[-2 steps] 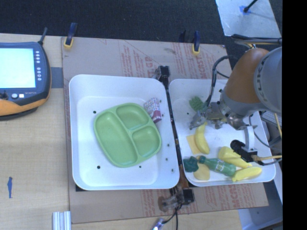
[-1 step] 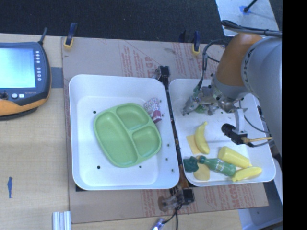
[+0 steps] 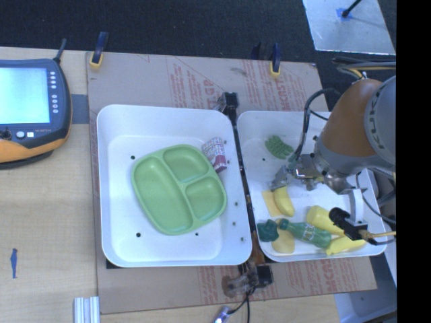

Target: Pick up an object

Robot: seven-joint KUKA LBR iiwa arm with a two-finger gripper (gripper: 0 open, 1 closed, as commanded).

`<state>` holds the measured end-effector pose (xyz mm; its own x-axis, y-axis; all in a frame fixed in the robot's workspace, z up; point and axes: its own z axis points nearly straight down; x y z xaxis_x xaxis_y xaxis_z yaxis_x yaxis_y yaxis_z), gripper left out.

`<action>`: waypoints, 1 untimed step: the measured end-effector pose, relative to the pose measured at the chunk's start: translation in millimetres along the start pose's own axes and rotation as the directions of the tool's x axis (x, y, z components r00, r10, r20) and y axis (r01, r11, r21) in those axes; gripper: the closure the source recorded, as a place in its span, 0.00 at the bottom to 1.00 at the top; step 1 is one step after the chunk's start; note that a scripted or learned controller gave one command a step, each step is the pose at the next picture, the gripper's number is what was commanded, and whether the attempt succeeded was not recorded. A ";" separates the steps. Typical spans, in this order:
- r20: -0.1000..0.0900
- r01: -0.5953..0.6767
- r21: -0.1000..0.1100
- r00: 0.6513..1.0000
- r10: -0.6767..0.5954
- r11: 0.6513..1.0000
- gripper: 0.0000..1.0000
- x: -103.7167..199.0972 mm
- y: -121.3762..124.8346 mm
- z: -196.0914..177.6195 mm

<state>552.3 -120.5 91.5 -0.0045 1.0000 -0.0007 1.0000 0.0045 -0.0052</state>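
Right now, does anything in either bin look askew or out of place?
Mildly. A small can lies tipped on its side against the green plate in the left bin. The green bottle also lies flat among the right bin's toys.

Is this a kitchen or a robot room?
Most likely a robot test room, not a kitchen. A robot arm reaches over two white bins on a bench, toy-like things such as a green divided plate and a green bottle lie in them, and a control tablet sits nearby.
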 end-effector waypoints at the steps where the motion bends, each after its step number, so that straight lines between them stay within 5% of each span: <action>1: -0.001 -0.001 -0.003 1.000 0.001 1.000 0.00 17.2 92.3 -1.1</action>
<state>644.5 -102.9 92.0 -0.0036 1.0000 0.0007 1.0000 0.0036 -0.0023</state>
